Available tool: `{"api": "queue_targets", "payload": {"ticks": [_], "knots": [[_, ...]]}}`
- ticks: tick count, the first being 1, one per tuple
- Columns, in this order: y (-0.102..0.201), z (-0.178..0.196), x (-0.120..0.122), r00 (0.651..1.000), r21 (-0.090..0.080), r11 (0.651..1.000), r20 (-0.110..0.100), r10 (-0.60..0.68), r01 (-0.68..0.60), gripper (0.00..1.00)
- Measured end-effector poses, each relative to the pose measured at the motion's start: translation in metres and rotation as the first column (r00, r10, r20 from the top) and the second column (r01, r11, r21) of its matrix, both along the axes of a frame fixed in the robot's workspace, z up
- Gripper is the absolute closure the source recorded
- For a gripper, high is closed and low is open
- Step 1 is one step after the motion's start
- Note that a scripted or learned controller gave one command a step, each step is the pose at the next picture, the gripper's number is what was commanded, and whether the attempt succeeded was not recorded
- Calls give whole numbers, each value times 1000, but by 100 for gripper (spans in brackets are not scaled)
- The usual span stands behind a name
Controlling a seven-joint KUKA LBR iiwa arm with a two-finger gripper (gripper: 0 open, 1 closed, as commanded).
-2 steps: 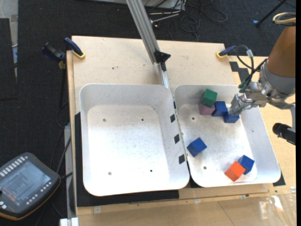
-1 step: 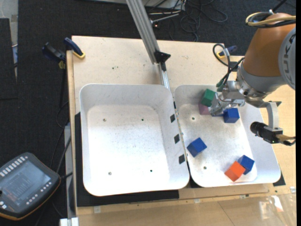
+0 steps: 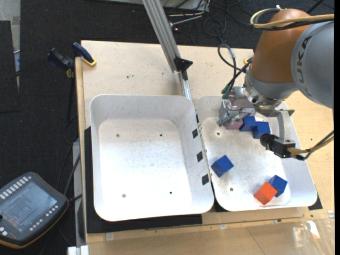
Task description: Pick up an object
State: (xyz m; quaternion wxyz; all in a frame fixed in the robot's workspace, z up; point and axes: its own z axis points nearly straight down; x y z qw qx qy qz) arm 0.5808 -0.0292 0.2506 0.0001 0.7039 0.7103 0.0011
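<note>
A light wooden bench [image 3: 133, 62] on a dark floor carries two shallow white bins side by side. The left bin [image 3: 106, 110] has only small dark specks on its floor. In the right bin [image 3: 305, 193], the gripper [image 3: 232, 118] is low at the far end, above a pink block [image 3: 234, 124] and just beside two blue blocks [image 3: 255, 126]; how wide it stands cannot be told. One blue cube [image 3: 222, 164] lies near the middle, and an orange cube [image 3: 265, 193] touches another blue cube [image 3: 278, 184] at the near corner.
</note>
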Motion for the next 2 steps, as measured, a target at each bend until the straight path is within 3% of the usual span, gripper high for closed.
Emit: {"api": "queue_targets", "payload": {"ticks": [1,2], "knots": [[53,1,10,1000,0,1000,0,0,0,100],[104,-13,36,1000,0,1000,0,-1,1,100]]}}
